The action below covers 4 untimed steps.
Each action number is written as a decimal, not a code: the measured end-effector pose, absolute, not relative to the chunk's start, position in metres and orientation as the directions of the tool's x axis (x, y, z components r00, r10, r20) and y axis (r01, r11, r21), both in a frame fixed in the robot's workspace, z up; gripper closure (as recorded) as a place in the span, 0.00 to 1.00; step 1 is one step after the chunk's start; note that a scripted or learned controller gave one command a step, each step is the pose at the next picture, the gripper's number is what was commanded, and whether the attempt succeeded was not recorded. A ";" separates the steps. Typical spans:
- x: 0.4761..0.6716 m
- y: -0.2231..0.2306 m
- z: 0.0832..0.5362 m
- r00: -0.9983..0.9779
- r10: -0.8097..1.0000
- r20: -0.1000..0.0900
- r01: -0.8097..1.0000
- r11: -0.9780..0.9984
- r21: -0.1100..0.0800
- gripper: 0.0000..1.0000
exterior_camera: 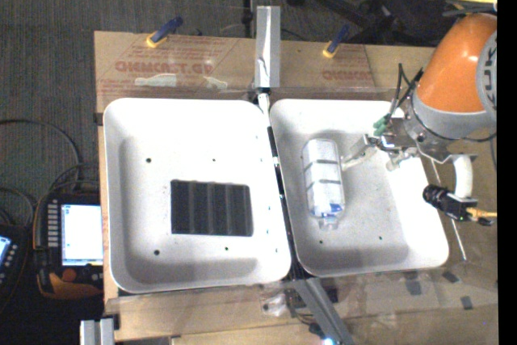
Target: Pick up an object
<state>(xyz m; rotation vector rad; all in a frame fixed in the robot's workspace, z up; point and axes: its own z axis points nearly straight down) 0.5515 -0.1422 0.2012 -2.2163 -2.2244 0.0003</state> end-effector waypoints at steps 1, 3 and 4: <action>0.549 -0.117 0.119 -0.248 0.969 -0.001 0.969 0.248 0.006 0.00; 0.671 -0.165 0.099 -0.183 0.983 0.004 0.983 0.183 -0.006 0.00; 0.668 -0.146 0.110 -0.450 0.893 -0.001 0.893 0.450 -0.004 0.00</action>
